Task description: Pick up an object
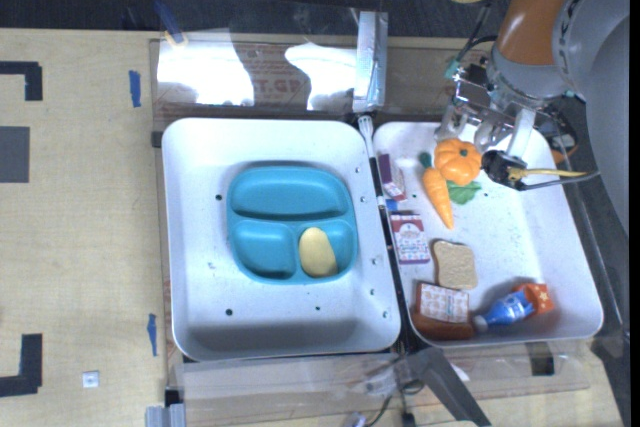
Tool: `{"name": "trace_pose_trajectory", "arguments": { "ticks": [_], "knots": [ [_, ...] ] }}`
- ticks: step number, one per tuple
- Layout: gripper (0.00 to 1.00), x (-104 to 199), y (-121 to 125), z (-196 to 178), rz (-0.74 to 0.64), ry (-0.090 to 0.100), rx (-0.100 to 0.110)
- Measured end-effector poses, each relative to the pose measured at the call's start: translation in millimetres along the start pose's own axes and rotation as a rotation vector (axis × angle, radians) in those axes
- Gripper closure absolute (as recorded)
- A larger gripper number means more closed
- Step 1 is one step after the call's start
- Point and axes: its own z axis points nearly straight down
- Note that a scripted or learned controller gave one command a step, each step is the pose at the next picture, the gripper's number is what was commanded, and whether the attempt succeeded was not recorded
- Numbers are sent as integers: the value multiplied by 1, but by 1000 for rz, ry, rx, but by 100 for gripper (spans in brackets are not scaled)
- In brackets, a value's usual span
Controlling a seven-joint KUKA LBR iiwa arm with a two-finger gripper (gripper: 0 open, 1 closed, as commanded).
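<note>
Gripper: above the right bin's far end; its state I cannot tell.
Toy pumpkin: just beside the gripper, touching the toy carrot.
Advice: descend centred on the pumpkin, avoiding the carrot.

Tray in left bin; carrot, bread, bottle in right bin

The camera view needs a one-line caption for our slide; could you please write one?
KUKA arm's end effector above the right bin, near a toy pumpkin and carrot; left bin holds a blue tray.
</note>
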Motion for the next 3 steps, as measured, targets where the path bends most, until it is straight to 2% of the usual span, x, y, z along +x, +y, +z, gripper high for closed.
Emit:
{"name": "trace_pose_trajectory", "arguments": {
  "ticks": [1,2,3],
  "knots": [
    [100,-6,16,23,-60,-4,6],
    [100,15,7,3,79,-2,5],
    [100,-12,17,67,-448,-1,9]
  ]
}}
